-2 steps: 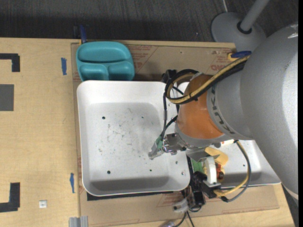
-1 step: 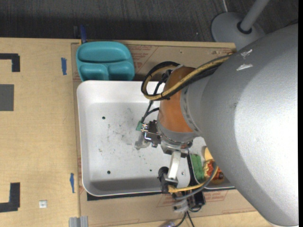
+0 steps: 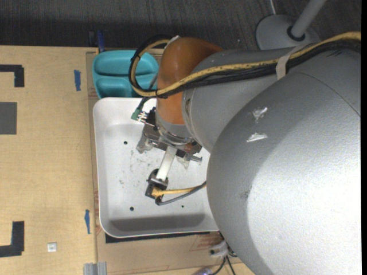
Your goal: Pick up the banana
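My gripper (image 3: 167, 144) hangs over the middle of the white bin (image 3: 114, 153), low above its floor, below the orange wrist band (image 3: 180, 67). The large grey arm (image 3: 287, 153) reaches in from the right and covers the bin's right part and everything to the right of it. The bin floor that I can see, left of and below the gripper, is bare white with a few dark specks.
A teal plastic container (image 3: 117, 73) stands just beyond the bin's far edge. The tan bench top (image 3: 46, 153) with black and blue tape marks stretches to the left. The bin's near rim (image 3: 149, 229) lies close to the bench's front.
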